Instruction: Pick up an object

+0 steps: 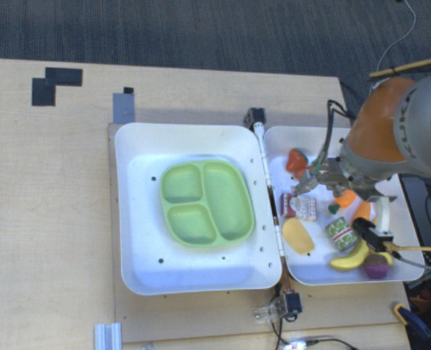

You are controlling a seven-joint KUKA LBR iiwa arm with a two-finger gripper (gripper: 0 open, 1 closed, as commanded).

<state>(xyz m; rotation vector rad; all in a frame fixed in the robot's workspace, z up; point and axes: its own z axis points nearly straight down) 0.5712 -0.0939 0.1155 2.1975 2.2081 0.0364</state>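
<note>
Two shallow white bins side by side on a pale wooden tabletop (47, 217): left bin (138, 268), right bin (310, 272). One light green plate (204, 203) in the left bin, smooth plastic, rounded rectangle, three compartments. Seven or so small toy foods crowded in the right bin: one red pepper-like piece (296, 161) toward the far end; one flat packet with red and white print (303, 208); one smooth yellow oval, lemon- or potato-shaped (298, 235); one small green can with white label (340, 232); one curved yellow banana (350, 257); one round purple piece (377, 267) touching the banana's right end; one or two orange pieces (361, 210), carrot-like, partly hidden under the arm.

Claw (308, 183) low over the right bin, between the red piece and the printed packet, just above the packet's near edge. Cannot tell whether spread or closed: metal parts blurred and overlapping the toys. Nothing clearly seen between them. Contact with the packet or the red piece likewise unclear.

Grey arm with glossy orange band (375, 126) reaching in from the right. Several black tape patches (55, 84) on the tabletop at upper left.
</note>
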